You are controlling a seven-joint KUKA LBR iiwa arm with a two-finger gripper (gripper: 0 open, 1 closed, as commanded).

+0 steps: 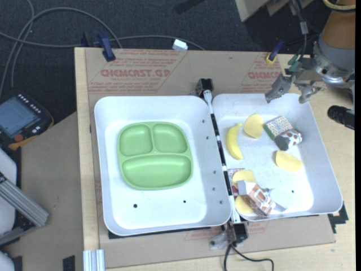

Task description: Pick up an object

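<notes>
Camera view: the gripper [293, 90] hangs with its jaws spread and bare over the far edge of the right bin [321, 151].

The nearest object, a small printed carton [282, 130], lies just nearward of the jaws, beside a yellow wedge [253, 125] and a banana [233, 141]; more yellow pieces and a wrapper [260, 200] crowd the near corner. The left bin [107, 168] holds a green divided plate [154, 155].

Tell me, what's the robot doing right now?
Gripper open, holding nothing, above right bin's far edge. Yellow banana and other items lie untouched. Nothing blocking.
</notes>
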